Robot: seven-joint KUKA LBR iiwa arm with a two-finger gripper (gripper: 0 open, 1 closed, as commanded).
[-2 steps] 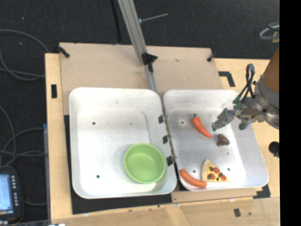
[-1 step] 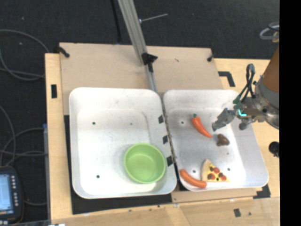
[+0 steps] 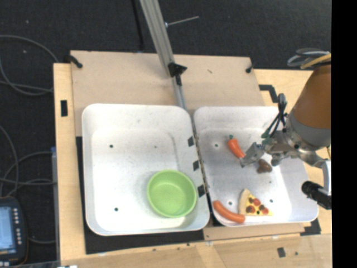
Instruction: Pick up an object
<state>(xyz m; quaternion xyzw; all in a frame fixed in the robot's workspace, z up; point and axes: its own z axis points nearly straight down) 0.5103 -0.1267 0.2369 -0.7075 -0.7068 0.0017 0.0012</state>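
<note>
In the right bin (image 3: 220, 124) lie a small orange carrot (image 3: 235, 147), a pizza slice (image 3: 254, 204) and a red-orange sausage (image 3: 228, 211) near the front edge. My gripper (image 3: 257, 158) hangs low over the bin's middle, just right of the carrot. A small brown object (image 3: 264, 166) sits right under its fingers; whether they touch it is unclear. A green bowl (image 3: 171, 192) stands in the left bin (image 3: 120, 144) toward the front right corner.
A slanted metal pole (image 3: 162, 43) runs from the top of the view down to the seam between the bins. The arm's orange band (image 3: 315, 102) and grey wrist cover the right bin's right side. Cables lie on the dark floor at the left.
</note>
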